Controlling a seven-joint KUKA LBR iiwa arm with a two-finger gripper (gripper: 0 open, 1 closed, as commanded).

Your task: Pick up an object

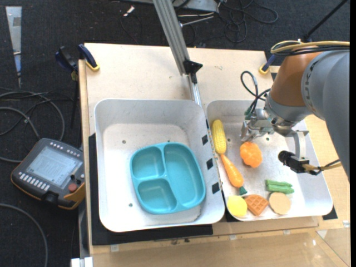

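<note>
Gripper (253, 132) hangs just behind orange fruit (251, 154) in right-hand bin (308, 191), close to it but prob. not touching. Can't tell from this angle whether gripper is open or closed, and nothing is visibly held. Likeliest target = orange fruit, so risks are judged around it.

Risk 1: fruit looks round & smooth, so an off-centre close could squirt it out sideways. Carrot (232, 171) lies just view-left of fruit, w/ corn (219, 136) further up-left. A rolling fruit could bump the carrot, or run toward green pod (278, 186), which is below-right of fruit w/ bare floor btwn.

Risk 2: gripper seems offset to fruit's far side, not centred. Straight descent from here could catch fruit's back edge & shove it toward camera. That sends it at lemon (236, 206), waffle (256, 204) & tan disc (280, 203), lined up well below fruit by the near rim.

Risk 3: too deep = strikes bin floor; too shallow = closes on air above fruit.

Blue plate (167, 177), far view-left of fruit in other bin (111, 149), is out of play.
</note>
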